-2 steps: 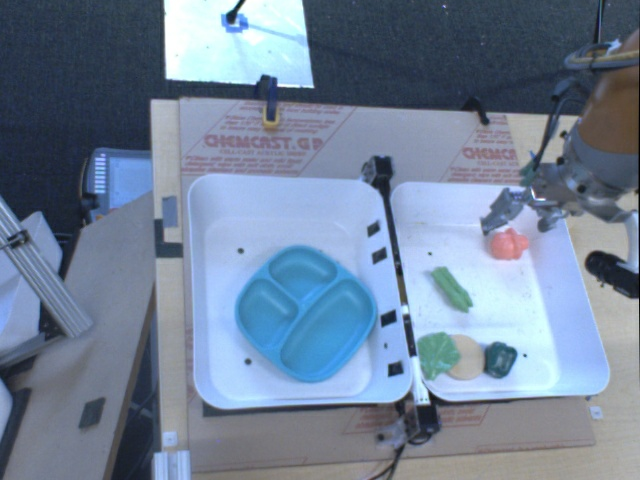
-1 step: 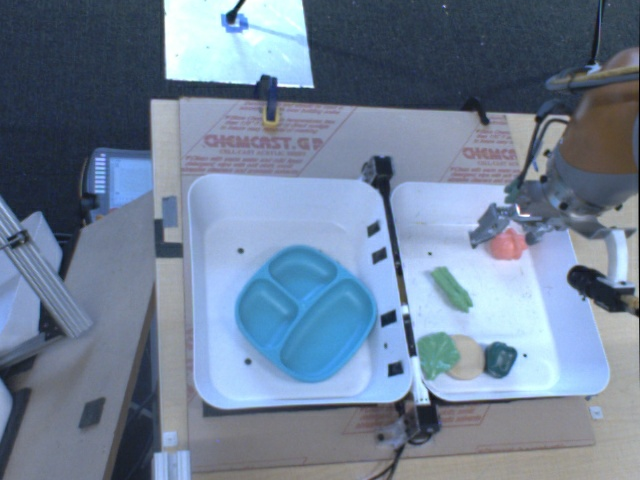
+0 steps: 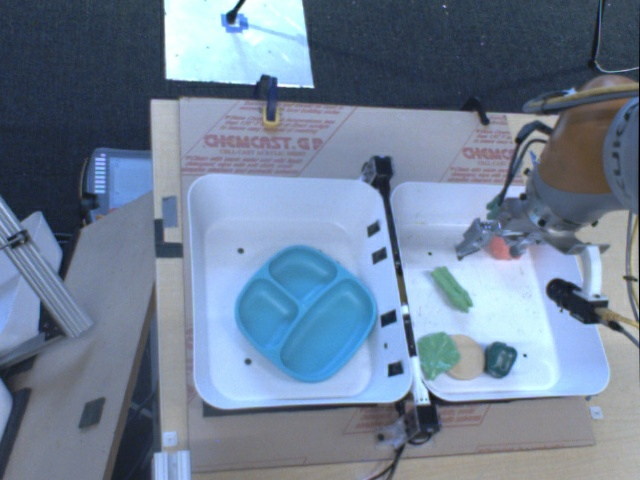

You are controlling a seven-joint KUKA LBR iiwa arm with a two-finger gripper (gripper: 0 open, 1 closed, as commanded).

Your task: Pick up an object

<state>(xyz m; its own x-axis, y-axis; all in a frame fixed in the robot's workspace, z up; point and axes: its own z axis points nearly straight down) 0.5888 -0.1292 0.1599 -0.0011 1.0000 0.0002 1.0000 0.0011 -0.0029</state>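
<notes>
Right shallow white bin [image 3: 522, 313]: I'm watching the grey gripper [image 3: 476, 240] hanging by a small orange-red lump [image 3: 501, 248], can't tell its grip.

Left bin [image 3: 228, 226]: plate [image 3: 305, 313] takes the middle and front. Bare floor along the back wall and down the left side.

Rim between the bins [image 3: 393, 268] carries black clips and stands in the way of any low crossing.

Right bin [image 3: 520, 318]: arm [image 3: 590, 158] and gripper [image 3: 480, 238] hang over the back right, with an orange thing [image 3: 502, 248] just beside the gripper. Green strip [image 3: 452, 288] lies tilted mid-bin. The front is crowded: leaf [image 3: 435, 351] touches tan disc [image 3: 466, 358], dark green lump [image 3: 500, 359] just beside it. Back left corner is bare; there is also a bare patch right of the strip.
</notes>
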